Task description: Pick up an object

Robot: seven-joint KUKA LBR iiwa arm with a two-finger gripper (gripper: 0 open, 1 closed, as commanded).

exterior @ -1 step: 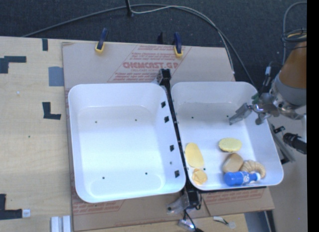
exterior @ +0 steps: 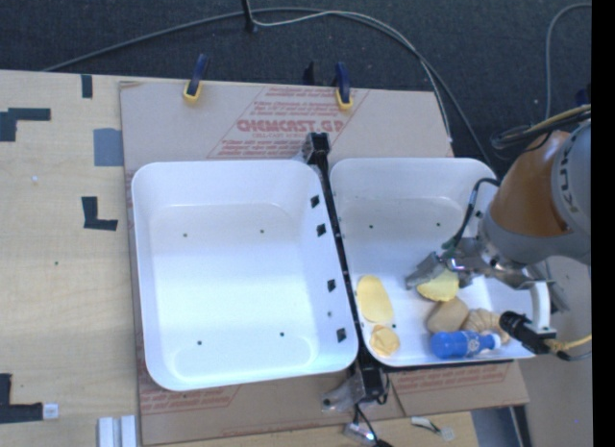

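The right bin (exterior: 404,195) holds several small objects along its near side. A pale yellow piece (exterior: 440,288) lies just under my gripper (exterior: 434,270), which hovers low over the bin's right half. Whether the gripper touches that piece is unclear. A long yellow piece (exterior: 375,299) and a small rounded yellow one (exterior: 384,341) lie beside the divider. A tan lump (exterior: 447,317) and a smaller tan piece (exterior: 484,320) sit to the right of them. A blue bottle (exterior: 462,343) lies along the bin's front wall.
The left bin (exterior: 231,195) stands next to the right one, joined by a black divider strip (exterior: 329,243). Both rest on a cardboard sheet (exterior: 279,123) clamped at the back. The arm's grey and orange wrist (exterior: 533,205) overhangs the right bin's right wall.
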